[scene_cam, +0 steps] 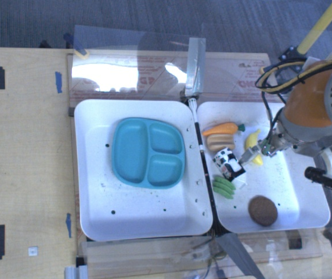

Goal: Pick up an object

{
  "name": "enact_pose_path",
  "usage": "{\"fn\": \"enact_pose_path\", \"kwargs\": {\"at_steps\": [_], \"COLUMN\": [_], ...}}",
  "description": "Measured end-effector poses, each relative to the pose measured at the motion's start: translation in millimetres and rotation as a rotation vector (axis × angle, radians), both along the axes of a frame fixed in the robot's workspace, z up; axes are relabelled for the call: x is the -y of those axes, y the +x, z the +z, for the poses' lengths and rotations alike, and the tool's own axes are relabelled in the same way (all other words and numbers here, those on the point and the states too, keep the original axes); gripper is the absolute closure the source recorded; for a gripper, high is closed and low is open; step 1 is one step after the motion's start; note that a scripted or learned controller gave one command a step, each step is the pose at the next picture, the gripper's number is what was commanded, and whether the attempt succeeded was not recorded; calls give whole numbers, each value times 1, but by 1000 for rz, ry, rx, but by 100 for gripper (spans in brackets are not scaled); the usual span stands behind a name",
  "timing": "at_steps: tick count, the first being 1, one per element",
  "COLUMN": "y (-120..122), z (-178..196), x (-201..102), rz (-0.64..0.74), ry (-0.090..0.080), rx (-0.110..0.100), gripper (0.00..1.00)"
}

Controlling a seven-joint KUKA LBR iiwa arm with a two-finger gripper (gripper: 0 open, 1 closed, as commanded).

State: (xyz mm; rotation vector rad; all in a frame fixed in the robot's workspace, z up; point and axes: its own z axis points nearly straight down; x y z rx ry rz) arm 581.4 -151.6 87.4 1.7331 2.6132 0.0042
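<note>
Down at the front of the right bin [314,211] sat a round brown cookie-like piece [263,210], well apart from everything else. Farther back in that bin a loose cluster lay along the divider: a green pea pod [224,187], a small black-and-white toy [228,162], a hot dog bun [218,138] with an orange carrot [225,128] touching it, and a yellow piece [252,139] just beside the arm's tip. The left bin [93,173] held a blue divided plate [148,153], and both bins rested on the wooden counter [21,156].

The gripper [254,153] hung low over the back half of the right bin, its tip between the yellow piece and the black-and-white toy, near both. From where I stood I could not tell how its grasping end was set, and nothing was visibly held in it.

My guess was that the step in hand was the descent onto one item. To do it well, the arm would need to commit to a single target, centre squarely over it and come straight down, since the toy, the yellow piece and the bun sat close enough that a skewed approach could nudge a neighbour or catch two things at once. The lone brown round looked the easier pick.
</note>
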Motion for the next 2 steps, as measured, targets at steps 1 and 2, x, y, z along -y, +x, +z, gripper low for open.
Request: {"fn": "enact_pose_path", "kwargs": {"at_steps": [1, 2], "y": [2, 53], "z": [13, 104], "x": [1, -86], "rz": [-2, -68], "ry": [-1, 5], "rx": [8, 8], "gripper": [100, 100]}}
